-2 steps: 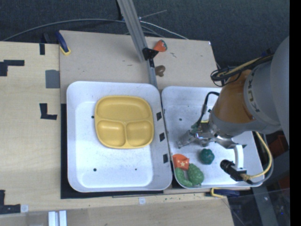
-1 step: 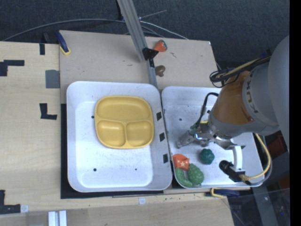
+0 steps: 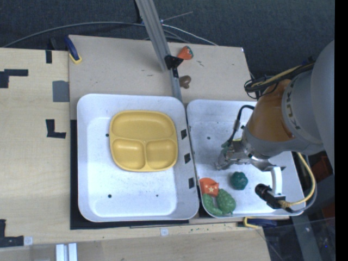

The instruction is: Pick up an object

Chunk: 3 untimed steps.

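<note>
The tool (image 3: 227,159), its spread impossible to tell, hangs in the right bin (image 3: 209,118) beside a dark green ball (image 3: 238,180); centring over the ball before descending looks wise.

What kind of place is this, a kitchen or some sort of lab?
Most likely a robotics lab bench: a grey arm reaches over two white bins, one holding a yellow divided plate, the other small toys.

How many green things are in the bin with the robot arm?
2. A dark green ball lies just below the hand. A lighter green toy sits in the near left corner beside an orange piece. The arm could hide more.
</note>
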{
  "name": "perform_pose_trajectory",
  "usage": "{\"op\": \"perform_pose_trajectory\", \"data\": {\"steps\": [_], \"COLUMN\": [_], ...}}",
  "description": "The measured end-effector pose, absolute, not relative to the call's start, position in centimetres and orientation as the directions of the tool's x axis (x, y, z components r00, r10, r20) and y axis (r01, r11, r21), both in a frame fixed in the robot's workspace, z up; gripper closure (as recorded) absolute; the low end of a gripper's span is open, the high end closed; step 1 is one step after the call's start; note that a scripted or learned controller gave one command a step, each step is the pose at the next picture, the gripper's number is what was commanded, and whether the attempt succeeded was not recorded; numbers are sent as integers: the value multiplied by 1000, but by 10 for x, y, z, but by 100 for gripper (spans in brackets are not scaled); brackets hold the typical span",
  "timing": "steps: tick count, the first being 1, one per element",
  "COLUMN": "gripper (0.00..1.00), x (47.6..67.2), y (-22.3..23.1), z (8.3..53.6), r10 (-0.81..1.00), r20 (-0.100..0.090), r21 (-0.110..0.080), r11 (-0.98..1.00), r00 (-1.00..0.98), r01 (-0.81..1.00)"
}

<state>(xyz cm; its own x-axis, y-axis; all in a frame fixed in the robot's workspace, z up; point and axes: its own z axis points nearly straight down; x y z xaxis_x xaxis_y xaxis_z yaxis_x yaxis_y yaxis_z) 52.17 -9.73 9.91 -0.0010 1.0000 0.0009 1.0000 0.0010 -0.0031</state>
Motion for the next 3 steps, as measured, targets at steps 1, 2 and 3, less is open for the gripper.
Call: {"op": "perform_pose_trajectory", "data": {"steps": [1,2,3], "gripper": [100,100,100], "x": [520,525,526], "y": [-98,-92,-92], "z": [141,186,224], "r10": [1000,1000,1000], "r20": [0,0,-1], "r21": [2,2,3], "r11": [1,2,2], "r00": [-1,-2,-2], "r01": [1000,1000,1000]}}
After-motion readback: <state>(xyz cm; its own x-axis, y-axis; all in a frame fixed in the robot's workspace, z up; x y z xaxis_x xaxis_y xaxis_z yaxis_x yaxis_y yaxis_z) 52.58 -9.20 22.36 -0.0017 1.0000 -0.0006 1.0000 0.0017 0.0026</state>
